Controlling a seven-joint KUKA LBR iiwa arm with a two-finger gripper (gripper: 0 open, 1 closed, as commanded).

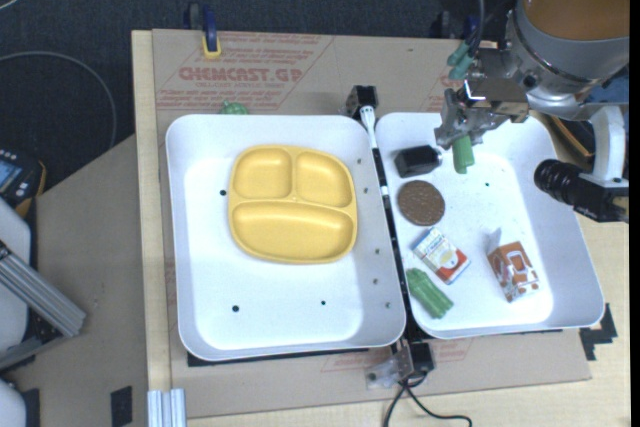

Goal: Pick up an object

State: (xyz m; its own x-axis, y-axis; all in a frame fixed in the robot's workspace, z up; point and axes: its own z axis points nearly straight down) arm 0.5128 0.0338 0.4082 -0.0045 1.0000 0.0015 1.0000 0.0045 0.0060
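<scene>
The arm reached in from the right, and its end effector (462,137) hung over the far end of the right bin (560,310). And there it was: a small green piece (463,155) sat upright between the fingers, so the end effector was clenched on it, lifted clear of the bin floor. Just below and to the left lay a black block (416,160), with a brown round disc (422,203) beside it, nearer the camera. Further down the bin, a red-and-white packet (441,256) rested tilted, and a green bumpy object (430,295) lay near the front corner by the divider. Off to the right, an orange-and-white toy (513,271) sat apart from the others. Over in the left bin (200,315), a yellow divided plate (293,204) lay flat in the middle. Both bins stood side by side on the counter (150,215).
</scene>
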